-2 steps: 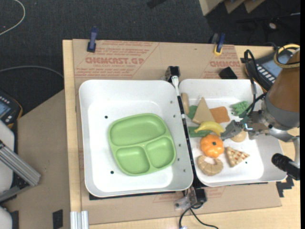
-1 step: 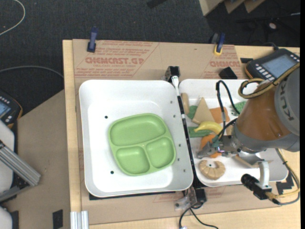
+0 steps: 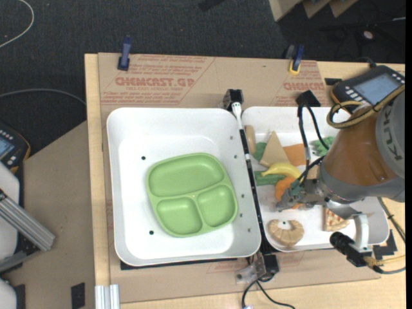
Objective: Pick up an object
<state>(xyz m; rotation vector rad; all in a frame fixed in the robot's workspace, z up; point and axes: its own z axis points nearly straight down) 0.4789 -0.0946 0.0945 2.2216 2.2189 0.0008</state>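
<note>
Visitor: Jaws first. Are they released, or clenched on something?

Arm: I cannot tell. My wrist hangs over them, low in the right bin (image 3: 380, 221), and hides how they stand. I see nothing between them, so I claim no catch.

Visitor: What lies nearest?

Arm: An orange piece (image 3: 284, 188), just beside my jaws on their left. A banana (image 3: 283, 170) touches it on the far side. Either would do for the task.

Visitor: How would they handle?

Arm: My guess is toy food: light, stiff and hollow, with a smooth skin that may slip. Nothing looks fragile. I would take the banana across its middle, where it is narrow and the curve sits between the jaws. The tips would squirt out. The orange piece is crowded, so a squeeze there may nudge its neighbours.

Visitor: And further out?

Arm: A tan wedge (image 3: 273, 148) sits beyond the banana; its sloping faces look poor for pinching. A bagel (image 3: 285, 232) sits near the front wall, and it is broad, so I would grip it by the rim. A pizza slice (image 3: 335, 220) lies flat under my wrist and looks hard to get under.

Visitor: The other bin?

Arm: The left bin (image 3: 125, 172) has a green plate (image 3: 192, 192), well apart from me. Both bins rest on the surface (image 3: 103, 95).
</note>
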